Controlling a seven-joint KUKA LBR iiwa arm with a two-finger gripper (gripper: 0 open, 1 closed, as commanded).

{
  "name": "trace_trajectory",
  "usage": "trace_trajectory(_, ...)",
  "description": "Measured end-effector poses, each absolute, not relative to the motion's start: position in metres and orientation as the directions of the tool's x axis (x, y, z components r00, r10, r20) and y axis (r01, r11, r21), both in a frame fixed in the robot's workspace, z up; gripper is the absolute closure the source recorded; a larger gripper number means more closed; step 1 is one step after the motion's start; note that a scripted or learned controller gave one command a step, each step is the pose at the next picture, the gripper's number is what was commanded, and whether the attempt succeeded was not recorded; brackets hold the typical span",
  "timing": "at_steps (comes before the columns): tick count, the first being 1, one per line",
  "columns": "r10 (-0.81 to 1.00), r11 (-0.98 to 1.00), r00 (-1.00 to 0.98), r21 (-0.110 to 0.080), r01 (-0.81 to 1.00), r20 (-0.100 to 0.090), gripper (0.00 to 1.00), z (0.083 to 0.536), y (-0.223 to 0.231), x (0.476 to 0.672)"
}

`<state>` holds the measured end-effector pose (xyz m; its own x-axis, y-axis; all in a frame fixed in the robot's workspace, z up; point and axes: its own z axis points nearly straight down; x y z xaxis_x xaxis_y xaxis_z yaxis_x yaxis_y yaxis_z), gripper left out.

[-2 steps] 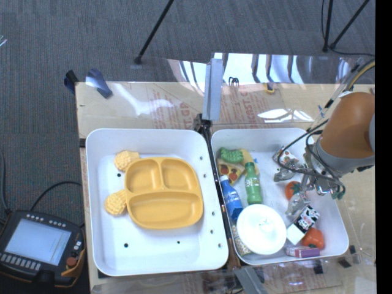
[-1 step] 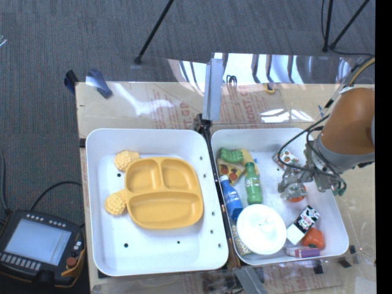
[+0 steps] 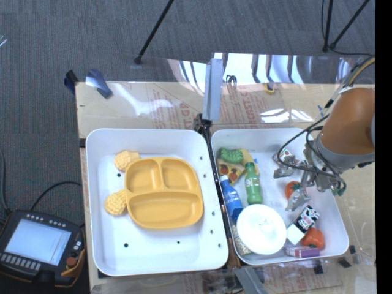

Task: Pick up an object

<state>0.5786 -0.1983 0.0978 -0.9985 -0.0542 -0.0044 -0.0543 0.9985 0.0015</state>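
Observation:
My gripper (image 3: 302, 195) hangs over the right bin (image 3: 340, 225), below the orange wrist band. It is right beside a small red-orange object (image 3: 291, 190), which lies at its left. Below it sit a black-and-white cow-patterned block (image 3: 305, 217) and an orange object (image 3: 313, 238). A green bottle (image 3: 252, 183) and a blue bottle (image 3: 231, 198) lie to the left, above a round white bowl (image 3: 261, 228). I see nothing held.
A green toy (image 3: 232, 155) and a pizza slice toy (image 3: 227, 169) lie at the right bin's back left. A purple item (image 3: 302, 251) rests at its front wall. The left bin (image 3: 98, 164) holds a yellow divided plate (image 3: 164, 193) and two waffle-like pieces (image 3: 125, 160) (image 3: 116, 203).

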Motion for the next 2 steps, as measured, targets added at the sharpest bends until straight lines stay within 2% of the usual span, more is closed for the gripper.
trace_trajectory(1,0.006,1.000,-1.000,0.002,0.006,-0.004,0.00,0.0888,-0.0934,0.5825)
trace_trajectory(2,-0.054,0.999,-0.999,-0.006,-0.054,-0.003,0.00,0.0889,-0.0897,0.5835)
